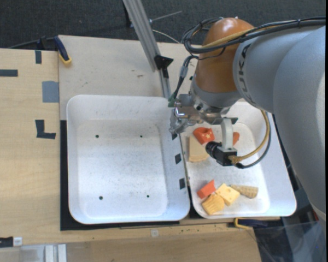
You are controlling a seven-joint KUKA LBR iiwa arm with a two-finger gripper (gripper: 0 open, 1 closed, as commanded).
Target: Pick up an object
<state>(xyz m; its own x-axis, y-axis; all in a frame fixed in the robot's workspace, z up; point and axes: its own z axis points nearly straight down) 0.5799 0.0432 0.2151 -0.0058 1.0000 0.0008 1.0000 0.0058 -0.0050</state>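
Over the right bin (279, 201), at roughly 12 o'clock of its floor, the gripper (199, 125) hangs below the orange band (221, 40) of the grey arm (287, 75). Finger spacing cannot be told: the wrist body blocks the tips, and nothing shows between them. Just under the wrist, at about 6 o'clock from it, sits a red-orange piece (203, 134), touching or overlapping a pale tan slab (197, 152) at its 7 o'clock. Another small orange bit (235, 138) peeks out at 3 o'clock of the red piece, possibly part of the same object, hard to say. Black connector and yellow cable (223, 154) hang beside the slab, at its 3 o'clock. Toward 6 o'clock of the bin floor lies a cluster: small orange wedge (206, 189), two yellow cheese-like blocks (228, 192) (212, 204) touching each other, and a tan cone-shaped piece (246, 190) at 3 o'clock of them. Left bin (82, 146) sits just beside the right one, rims touching. A metal rod (145, 31) runs in from 12 o'clock, slanting down toward the gripper.
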